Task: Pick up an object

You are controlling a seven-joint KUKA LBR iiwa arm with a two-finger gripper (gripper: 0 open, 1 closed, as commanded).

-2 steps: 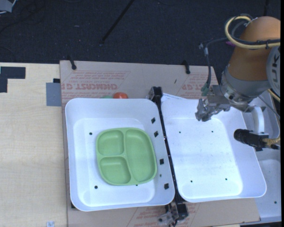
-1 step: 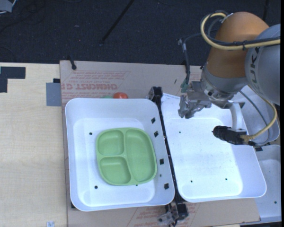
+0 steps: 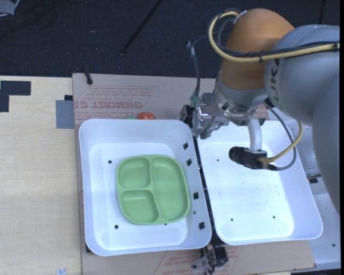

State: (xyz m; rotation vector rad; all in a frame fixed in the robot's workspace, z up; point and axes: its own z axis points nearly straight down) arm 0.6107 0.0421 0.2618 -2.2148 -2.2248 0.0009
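1. Gripper [image 3: 208, 121] sits over the far end of the rims where the two bins meet; finger spread cannot be told, nothing seen between them.
2. Green divided plate [image 3: 153, 189] lies flat at the centre of the left bin [image 3: 97, 153], well apart from the gripper, toward 7 o'clock.
3. Plate's long axis runs roughly 11 to 5 o'clock; compartments face up.
4. Right bin [image 3: 258, 211] lies under the arm's wrist.

The arm [image 3: 309, 96] hides its own gripper [image 3: 209, 122] (partly) and runs off frame.
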